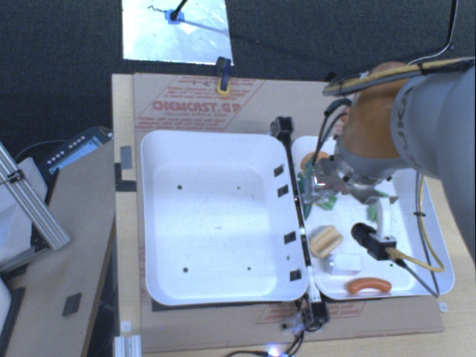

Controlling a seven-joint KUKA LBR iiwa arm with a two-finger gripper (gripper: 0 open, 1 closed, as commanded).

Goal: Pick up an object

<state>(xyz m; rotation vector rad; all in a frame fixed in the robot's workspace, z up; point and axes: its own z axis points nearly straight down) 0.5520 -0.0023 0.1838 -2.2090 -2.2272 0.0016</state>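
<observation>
Gripper (pixel 321 187) low among right-bin objects (pixel 326 239)

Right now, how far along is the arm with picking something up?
Done: the end effector is down in the right white bin. In hand: nothing visibly lifted. Left: the tan bread-like piece, the orange sausage-shaped piece and the small white block lie on the bin floor.

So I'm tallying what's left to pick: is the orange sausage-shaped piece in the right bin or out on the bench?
In. The orange piece lies inside the right bin, against its near rim.
</observation>
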